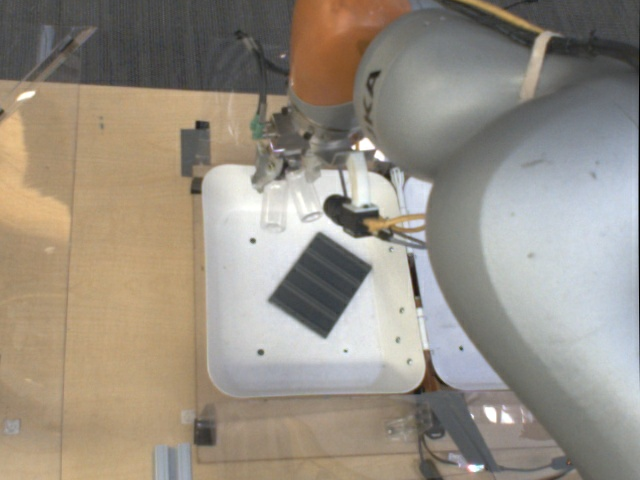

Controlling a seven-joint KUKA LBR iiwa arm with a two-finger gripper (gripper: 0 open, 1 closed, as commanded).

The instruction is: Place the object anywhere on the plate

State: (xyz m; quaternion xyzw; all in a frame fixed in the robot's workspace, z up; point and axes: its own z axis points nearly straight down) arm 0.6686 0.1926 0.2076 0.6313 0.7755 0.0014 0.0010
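Observation:
A dark grey ribbed rectangular plate (320, 283) lies flat and turned at an angle in the middle of the left white bin (240, 358). My gripper (290, 208) hangs over the bin's far part, just above and behind the plate's far corner. Its two clear fingers (272, 210) point down and stand apart, with nothing between them. No other loose object shows in the bin.
The large grey arm covers most of the right bin (460, 368), of which a near-left strip shows. Small dark brackets (197, 148) sit at the left bin's far-left and near-left corners. The wooden bench (100, 298) stretches to the left.

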